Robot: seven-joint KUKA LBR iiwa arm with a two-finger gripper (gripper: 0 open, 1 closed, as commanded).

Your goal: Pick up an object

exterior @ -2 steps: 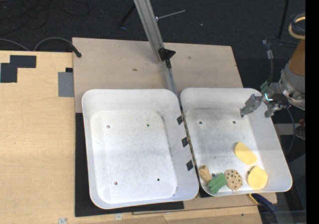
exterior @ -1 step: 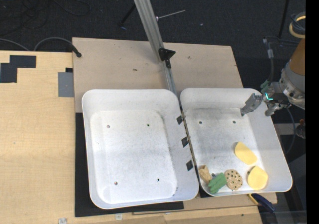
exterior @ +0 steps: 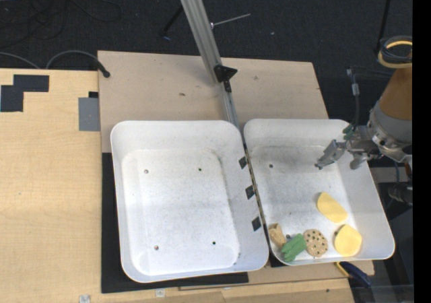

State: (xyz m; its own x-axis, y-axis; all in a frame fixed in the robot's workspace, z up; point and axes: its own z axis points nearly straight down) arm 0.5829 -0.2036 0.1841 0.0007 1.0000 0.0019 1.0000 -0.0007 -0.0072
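The right bin holds several small items along its near side: a yellow piece, a second yellow piece, a round brown cookie, a green item and a small tan item. My gripper hovers over the bin's far right part, above and beyond the first yellow piece. It is open, its fingers spread apart with nothing between them. The grey arm with its orange band comes in from the right.
The left bin lies beside the right one, with black clips along the shared wall. A slanted aluminium bar rises behind the bins. A wooden table lies to the left.
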